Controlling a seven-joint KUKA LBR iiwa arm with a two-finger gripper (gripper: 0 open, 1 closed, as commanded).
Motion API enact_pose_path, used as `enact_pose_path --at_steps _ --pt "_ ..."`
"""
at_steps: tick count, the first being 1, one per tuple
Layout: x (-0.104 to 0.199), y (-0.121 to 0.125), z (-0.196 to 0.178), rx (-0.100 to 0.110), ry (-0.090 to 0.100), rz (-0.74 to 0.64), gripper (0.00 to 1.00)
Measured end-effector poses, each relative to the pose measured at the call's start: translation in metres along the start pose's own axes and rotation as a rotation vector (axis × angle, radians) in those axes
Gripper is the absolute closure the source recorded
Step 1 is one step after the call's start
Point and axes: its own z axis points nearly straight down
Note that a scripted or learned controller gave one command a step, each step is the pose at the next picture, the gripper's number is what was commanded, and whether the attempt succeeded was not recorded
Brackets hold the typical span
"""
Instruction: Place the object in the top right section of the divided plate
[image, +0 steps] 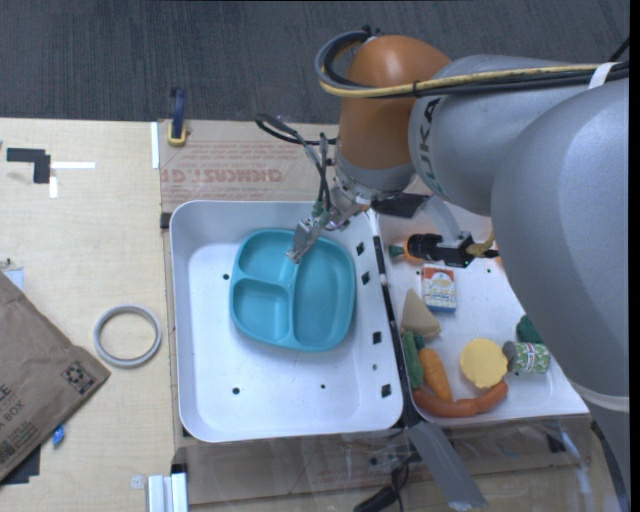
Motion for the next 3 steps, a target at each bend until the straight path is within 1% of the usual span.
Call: enact_pose_path --at_steps 1,2,3 --pt "0.055 0.045 -0.009 -0.003 -0.002 -0.222 0.0" --pt "0.004 0.01 0.048 -0.015 -0.011 -0.343 0.0" --pt "0.004 0.01 0.048 -0.015 -0.011 -0.343 0.0"
